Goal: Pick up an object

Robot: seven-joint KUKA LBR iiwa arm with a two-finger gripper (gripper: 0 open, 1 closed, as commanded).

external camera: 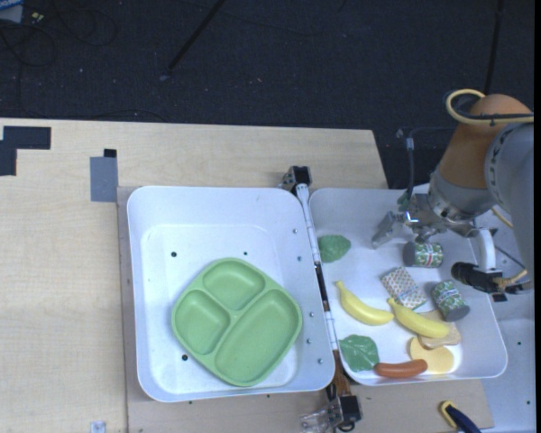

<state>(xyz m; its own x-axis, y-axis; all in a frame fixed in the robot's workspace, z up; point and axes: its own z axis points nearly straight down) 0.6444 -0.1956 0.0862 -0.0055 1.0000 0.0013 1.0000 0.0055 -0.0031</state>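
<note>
Starting at your left, the left shallow white bin [144, 242] carries a pale green three-compartment plastic plate [237, 321] toward its 5 o'clock corner, with bare floor along the 12 and 9 o'clock walls. The right shallow white bin [496, 354] is crowded. A green leaf-shaped toy [334, 247] lies by its 9 o'clock wall, a second green leaf piece [359, 352] and a red toy sausage [400, 368] sit near the 6 o'clock rim, and two yellow toy bananas [362, 307] [421, 319] run across the middle. A checkered square packet [402, 286] lies just above the bananas, with a dark green patterned lump [450, 299] at its 3 o'clock.

The small green-labelled can [426, 255] lies on its side at the two-finger gripper [422, 234], directly at its 6 o'clock and apparently touching it. You cannot tell from this slant whether the pincer is released or clenched, as the wrist hides it. Open floor remains at the bin's 12 o'clock edge.
</note>
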